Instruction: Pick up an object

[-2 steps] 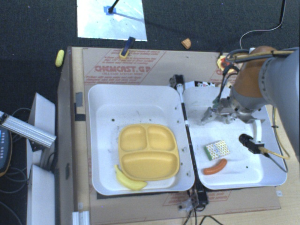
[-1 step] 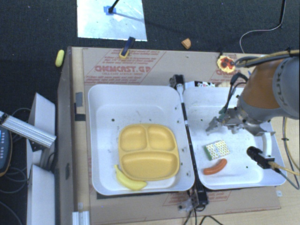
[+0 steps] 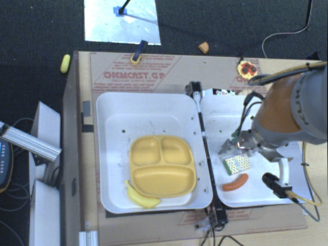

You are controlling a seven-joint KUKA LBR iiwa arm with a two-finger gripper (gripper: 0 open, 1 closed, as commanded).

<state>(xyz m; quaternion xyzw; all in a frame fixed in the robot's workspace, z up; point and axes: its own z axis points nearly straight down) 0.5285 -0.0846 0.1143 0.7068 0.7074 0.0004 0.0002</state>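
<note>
In the right bin (image 3: 220, 119) lies a small green-and-white patterned block (image 3: 237, 164). Just in front of it is an orange-red sausage (image 3: 235, 182). My gripper (image 3: 234, 145) hangs over the right bin's middle, right behind the patterned block and close above it. The grey arm with its orange band (image 3: 279, 104) comes in from the right and covers the bin's right part. A yellow divided plate (image 3: 162, 166) fills much of the left bin (image 3: 118, 111), with a yellow banana (image 3: 140, 197) at the plate's front left edge.
A black divider (image 3: 202, 137) runs between the two bins. A black cable end (image 3: 277, 184) hangs near the right bin's front right corner. Small items rest on the bench behind the bins: a red-and-yellow toy (image 3: 248, 68) and a blue-yellow clip (image 3: 138, 53).
</note>
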